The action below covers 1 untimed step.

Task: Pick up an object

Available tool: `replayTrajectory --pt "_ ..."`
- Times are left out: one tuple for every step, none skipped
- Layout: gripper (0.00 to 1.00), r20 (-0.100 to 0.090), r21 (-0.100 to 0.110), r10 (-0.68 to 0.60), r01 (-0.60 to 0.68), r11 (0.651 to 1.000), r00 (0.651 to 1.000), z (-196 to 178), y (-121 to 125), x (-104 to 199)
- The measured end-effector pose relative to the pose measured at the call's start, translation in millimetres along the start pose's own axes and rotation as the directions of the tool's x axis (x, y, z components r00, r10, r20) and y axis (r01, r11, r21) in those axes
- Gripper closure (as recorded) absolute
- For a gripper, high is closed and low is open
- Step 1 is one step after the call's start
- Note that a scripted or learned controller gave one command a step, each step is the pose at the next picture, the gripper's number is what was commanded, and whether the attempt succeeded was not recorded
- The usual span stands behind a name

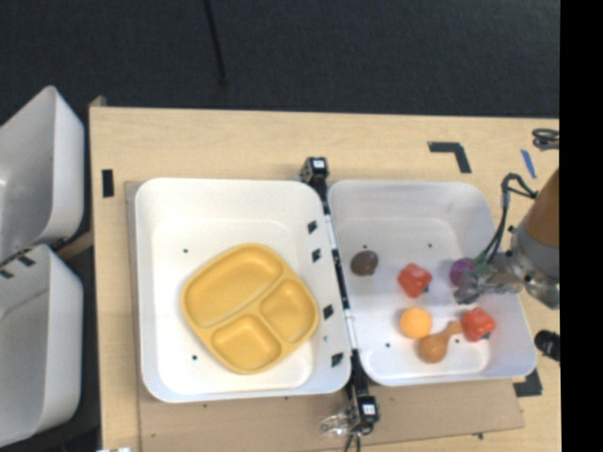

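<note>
The right bin [396, 205] holds several small objects: a brown ball [364, 263], a red piece [414, 280], a purple piece [460, 271], an orange ball [415, 323], a tan pear-like piece [437, 345] and a red piece [478, 324] at the right. My gripper [468, 293] reaches in from the right edge and hangs low over the bin's right side, between the purple piece and the right-hand red piece. Its tip looks close to the purple piece. I see nothing clearly held.
The left bin [160, 252] carries a yellow three-compartment plate [249, 306]. A black divider with clips [332, 271] runs between the bins. White containers [33, 252] stand off the bench at the left. Cables [509, 196] trail near the arm at the right.
</note>
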<state>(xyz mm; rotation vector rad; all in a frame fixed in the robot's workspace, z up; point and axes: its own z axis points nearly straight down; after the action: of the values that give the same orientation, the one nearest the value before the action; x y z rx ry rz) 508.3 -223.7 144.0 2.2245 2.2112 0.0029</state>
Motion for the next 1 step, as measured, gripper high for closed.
replayTrajectory --pt "1.00 0.001 -0.002 -0.009 0.009 1.000 1.000 -60.9 2.7 6.3"
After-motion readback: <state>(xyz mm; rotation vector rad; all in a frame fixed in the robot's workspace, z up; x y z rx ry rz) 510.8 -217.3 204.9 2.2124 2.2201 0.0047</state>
